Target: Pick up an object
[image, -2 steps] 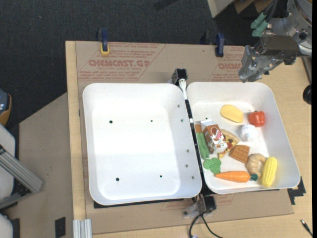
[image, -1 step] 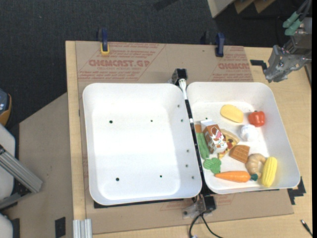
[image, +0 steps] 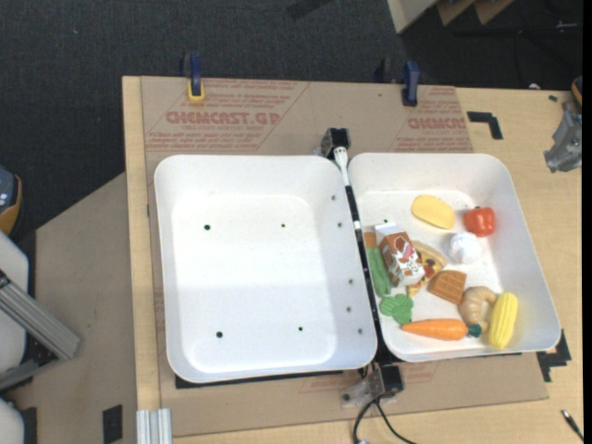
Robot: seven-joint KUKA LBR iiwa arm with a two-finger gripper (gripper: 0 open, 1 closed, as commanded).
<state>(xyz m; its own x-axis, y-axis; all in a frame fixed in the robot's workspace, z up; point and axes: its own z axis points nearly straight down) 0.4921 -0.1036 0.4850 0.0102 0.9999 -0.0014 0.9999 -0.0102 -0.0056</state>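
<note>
Objects for picking: a lot of toy food pieces, all lying in the right bin [image: 518, 202], gathered toward its middle and near edge. Item one, a yellow oval piece [image: 433, 211], toward the far side. Item two, a red pepper-like piece [image: 478, 220], just beside it on the right. Item three, a small white rounded piece [image: 462, 246], below the red one. Item four, a small printed carton [image: 402, 257], tilted, near the bin's left wall. Item five, a long green strip [image: 378, 271], against that wall beside the carton. Item six, a brown waffle-like square [image: 448, 286]. Item seven, a beige lumpy piece [image: 477, 302], touching the waffle's right side. Item eight, a green leafy piece [image: 396, 308]. Item nine, an orange carrot [image: 435, 329], lying flat along the near wall. Item ten, a yellow corn cob [image: 503, 319], at the near right corner. Left bin [image: 176, 248]: white, four dark dots on its floor. Both bins rest on a brown cardboard sheet [image: 277, 109] held by two blue clamps [image: 193, 65] at the far edge. Gripper [image: 562, 146]: grey, at the picture's right edge, outside the right bin and well apart from the objects; whether it is open or closed cannot be told.
</note>
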